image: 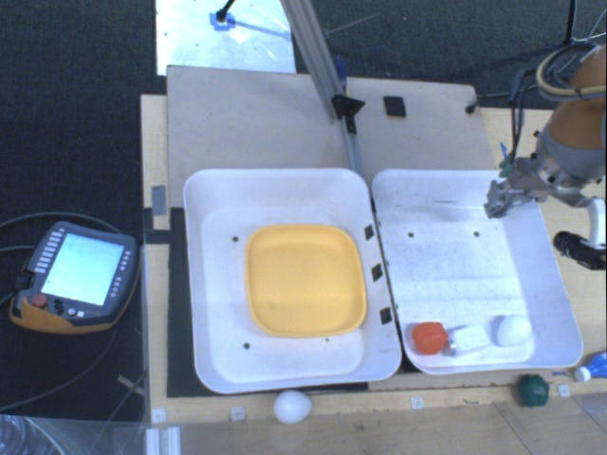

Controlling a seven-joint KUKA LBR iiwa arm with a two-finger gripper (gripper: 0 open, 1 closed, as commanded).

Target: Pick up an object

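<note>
A yellow square plate [306, 280] lies in the left bin [213, 349]. In the right bin [455, 254], along its near edge, sit an orange-red round object [429, 337], a small white block [469, 338] and a white egg-shaped object [513, 330]. My gripper [499, 203] hangs over the right bin's far right corner, well away from those objects, with nothing visibly between its fingers. Its small dark tips are too unclear to judge.
A white egg [292, 406] lies on the bench in front of the left bin. A dark green ball [532, 390] and a blue-tipped item [593, 369] sit off the right bin's near corner. A teach pendant [74, 277] rests at far left. A grey pole [318, 45] slants above.
</note>
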